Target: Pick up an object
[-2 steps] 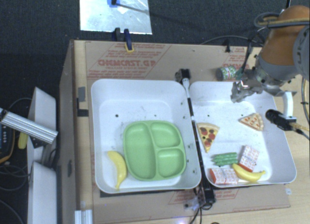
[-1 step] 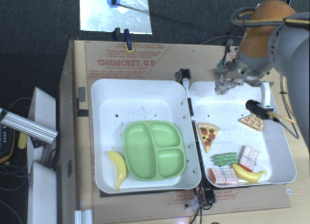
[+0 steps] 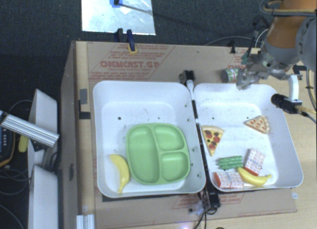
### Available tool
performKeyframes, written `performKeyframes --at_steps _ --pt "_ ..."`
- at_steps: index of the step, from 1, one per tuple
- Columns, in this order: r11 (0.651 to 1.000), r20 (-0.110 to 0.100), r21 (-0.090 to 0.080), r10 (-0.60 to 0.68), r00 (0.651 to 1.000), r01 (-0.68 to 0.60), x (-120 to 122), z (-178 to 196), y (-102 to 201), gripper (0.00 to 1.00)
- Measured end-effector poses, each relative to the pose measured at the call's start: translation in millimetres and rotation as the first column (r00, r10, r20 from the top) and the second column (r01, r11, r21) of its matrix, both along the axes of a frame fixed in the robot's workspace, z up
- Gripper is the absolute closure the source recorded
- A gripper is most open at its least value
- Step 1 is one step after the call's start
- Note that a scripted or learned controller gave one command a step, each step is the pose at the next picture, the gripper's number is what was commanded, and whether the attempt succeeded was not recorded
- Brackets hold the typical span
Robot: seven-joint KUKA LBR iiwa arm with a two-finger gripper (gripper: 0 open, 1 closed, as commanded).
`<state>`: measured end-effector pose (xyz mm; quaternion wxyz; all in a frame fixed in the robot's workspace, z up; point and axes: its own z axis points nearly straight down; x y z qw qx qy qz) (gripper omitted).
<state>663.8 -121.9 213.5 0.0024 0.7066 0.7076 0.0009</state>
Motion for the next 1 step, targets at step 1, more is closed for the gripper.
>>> performKeyframes --at_steps 1 --pt "1.0 -0.001 0.003 0.004 1.0 -0.004 5.6 7.0 64.3 1.0"
